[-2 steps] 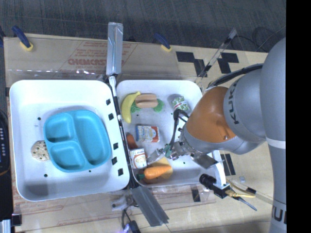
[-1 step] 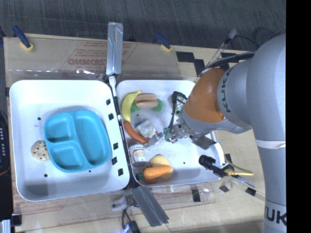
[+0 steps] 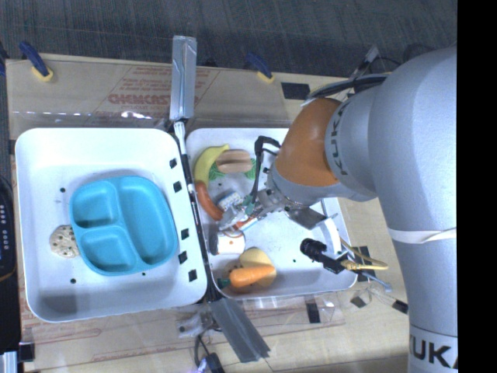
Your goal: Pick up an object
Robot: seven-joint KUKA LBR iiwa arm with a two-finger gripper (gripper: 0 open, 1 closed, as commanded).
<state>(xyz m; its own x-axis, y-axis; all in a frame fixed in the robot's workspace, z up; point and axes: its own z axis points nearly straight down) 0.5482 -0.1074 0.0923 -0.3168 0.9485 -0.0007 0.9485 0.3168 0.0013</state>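
My gripper [image 3: 235, 214] is low in the right bin [image 3: 335, 231], near its left wall, with the arm's orange band just to its right. A red sausage-like piece [image 3: 207, 202] lies just left of the gripper. Behind it are a yellow banana [image 3: 205, 162] and a tan bun [image 3: 234, 162]. Toward the front lie a small white block [image 3: 230, 245], a pale yellow wedge [image 3: 258, 256] and an orange carrot [image 3: 250, 277]. I cannot make out anything between the gripper's tips.
The left bin [image 3: 39, 231] holds a blue divided plate [image 3: 120, 224] and a cookie [image 3: 62, 242] beside it on the left. A raised divider [image 3: 190, 208] separates the two bins. The arm's bulk covers the right bin's right side.
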